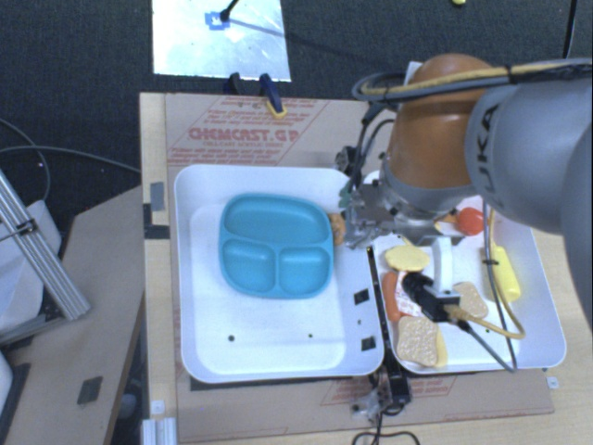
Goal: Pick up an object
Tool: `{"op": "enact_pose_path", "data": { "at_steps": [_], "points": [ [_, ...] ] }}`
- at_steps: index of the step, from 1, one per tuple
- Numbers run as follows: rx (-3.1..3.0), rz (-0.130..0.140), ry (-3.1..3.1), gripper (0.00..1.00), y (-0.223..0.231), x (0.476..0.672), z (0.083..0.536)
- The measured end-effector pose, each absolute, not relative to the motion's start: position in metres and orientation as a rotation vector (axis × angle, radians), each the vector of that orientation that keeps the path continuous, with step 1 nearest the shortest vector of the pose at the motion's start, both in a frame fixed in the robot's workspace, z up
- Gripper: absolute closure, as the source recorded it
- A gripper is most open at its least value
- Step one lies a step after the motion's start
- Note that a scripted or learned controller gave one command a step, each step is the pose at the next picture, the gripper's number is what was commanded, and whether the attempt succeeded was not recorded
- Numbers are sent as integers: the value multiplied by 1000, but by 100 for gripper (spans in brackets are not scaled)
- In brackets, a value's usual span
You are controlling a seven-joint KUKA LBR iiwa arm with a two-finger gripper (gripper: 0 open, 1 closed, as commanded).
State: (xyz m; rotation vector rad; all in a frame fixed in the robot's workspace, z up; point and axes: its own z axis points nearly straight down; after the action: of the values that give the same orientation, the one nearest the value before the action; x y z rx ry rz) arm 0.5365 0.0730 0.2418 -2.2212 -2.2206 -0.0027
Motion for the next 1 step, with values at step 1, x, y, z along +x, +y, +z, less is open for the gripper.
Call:
{"op": "enact_pose_path", "data": {
  "at_steps": [1],
  "points": [
    [-2212, -5, -2230, 100, 100, 499, 273]
  ]
}}
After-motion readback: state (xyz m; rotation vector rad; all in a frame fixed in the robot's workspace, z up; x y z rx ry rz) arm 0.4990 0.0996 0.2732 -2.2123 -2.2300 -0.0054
